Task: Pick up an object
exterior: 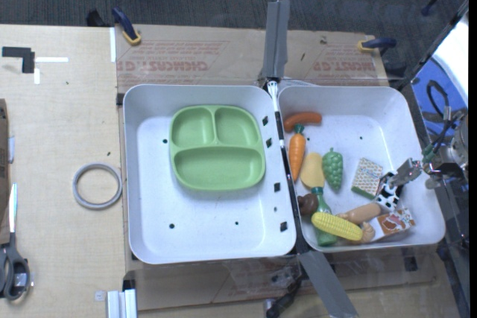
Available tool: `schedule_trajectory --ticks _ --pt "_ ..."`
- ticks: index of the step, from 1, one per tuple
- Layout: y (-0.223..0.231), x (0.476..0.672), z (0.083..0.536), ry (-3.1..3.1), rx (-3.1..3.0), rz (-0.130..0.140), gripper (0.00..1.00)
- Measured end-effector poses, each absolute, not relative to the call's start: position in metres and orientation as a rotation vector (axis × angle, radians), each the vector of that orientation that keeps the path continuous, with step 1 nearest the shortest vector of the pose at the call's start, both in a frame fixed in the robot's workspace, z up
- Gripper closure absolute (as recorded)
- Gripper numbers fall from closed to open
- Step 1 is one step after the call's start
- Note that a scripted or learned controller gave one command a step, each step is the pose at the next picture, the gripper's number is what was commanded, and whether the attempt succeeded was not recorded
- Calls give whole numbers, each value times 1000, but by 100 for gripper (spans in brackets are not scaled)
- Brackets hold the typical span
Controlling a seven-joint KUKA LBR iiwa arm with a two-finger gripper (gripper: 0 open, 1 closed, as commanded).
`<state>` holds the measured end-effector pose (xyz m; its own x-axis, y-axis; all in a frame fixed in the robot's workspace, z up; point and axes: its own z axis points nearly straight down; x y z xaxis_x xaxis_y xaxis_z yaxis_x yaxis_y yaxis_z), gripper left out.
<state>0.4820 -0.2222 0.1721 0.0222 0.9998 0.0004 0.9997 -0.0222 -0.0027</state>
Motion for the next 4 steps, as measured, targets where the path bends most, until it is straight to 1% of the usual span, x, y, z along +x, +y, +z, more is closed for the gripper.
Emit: schedule_trajectory --ticks 1,2,3,4 --pt "-222 483 181 -2194 -2246 3 100" --pt "-191 501 163 -2114 -2320 3 100" --pt "-191 501 163 -2113 -2321 3 0" --pt "-106 547 95 -1980 -2440 -5 0"
